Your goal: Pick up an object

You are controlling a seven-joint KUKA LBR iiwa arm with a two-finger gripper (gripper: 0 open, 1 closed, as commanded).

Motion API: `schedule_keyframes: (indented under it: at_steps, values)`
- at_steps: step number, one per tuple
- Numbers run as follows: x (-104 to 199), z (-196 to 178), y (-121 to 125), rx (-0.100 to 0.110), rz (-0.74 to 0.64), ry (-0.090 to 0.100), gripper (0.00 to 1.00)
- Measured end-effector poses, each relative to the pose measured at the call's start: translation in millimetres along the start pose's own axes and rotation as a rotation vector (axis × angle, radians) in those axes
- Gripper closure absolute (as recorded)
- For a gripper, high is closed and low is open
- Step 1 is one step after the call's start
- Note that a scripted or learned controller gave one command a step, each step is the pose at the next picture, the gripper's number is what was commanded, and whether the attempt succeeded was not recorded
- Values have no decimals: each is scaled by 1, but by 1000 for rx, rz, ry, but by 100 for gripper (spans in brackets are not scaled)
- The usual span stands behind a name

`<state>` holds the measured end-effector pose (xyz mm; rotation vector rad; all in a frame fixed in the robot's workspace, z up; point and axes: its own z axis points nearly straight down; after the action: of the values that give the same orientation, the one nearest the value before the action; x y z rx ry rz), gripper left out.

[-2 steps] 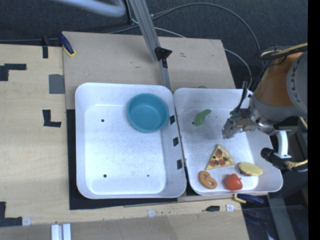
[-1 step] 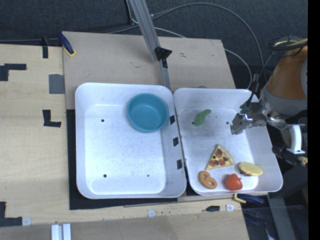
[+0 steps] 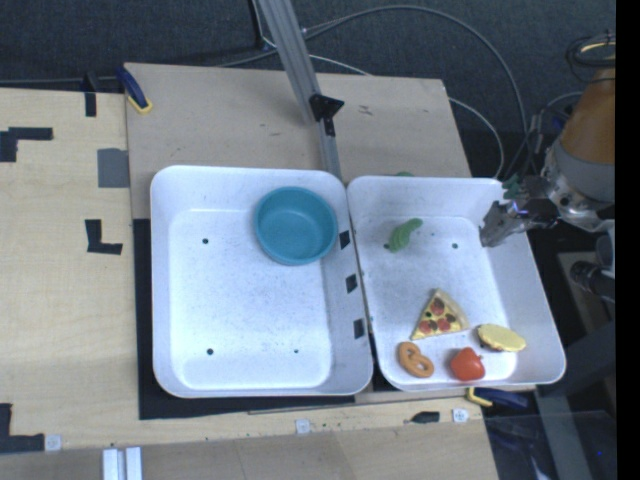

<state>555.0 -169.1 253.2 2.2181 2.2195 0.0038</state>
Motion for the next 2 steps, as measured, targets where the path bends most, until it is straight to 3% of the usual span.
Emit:
schedule_keyframes:
  at_steps: [2]
  values:
    - [98, 26, -7, 6, -3, 2, 100]
